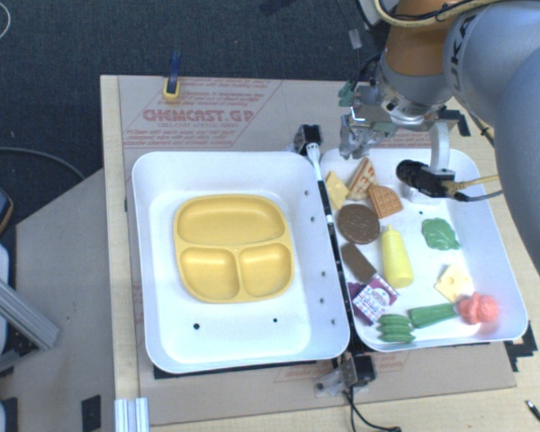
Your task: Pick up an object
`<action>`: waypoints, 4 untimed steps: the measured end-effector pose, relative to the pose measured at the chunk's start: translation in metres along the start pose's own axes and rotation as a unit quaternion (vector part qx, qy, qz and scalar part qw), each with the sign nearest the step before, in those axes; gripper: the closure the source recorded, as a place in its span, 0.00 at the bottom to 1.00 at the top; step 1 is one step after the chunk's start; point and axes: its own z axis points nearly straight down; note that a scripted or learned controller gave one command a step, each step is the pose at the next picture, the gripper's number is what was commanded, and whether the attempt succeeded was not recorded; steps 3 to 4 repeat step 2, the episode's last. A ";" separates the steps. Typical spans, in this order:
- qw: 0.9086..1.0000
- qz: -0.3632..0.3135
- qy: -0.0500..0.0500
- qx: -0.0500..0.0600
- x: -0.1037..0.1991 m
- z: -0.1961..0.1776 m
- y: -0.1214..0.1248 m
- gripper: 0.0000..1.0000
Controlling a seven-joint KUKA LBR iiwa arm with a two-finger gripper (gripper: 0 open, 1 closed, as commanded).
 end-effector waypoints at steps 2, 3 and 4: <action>1.000 0.000 0.000 -0.002 0.008 -0.006 0.000 1.00; 1.000 0.000 0.000 -0.002 0.008 -0.006 0.000 1.00; 1.000 0.000 0.000 -0.002 0.008 -0.006 0.000 1.00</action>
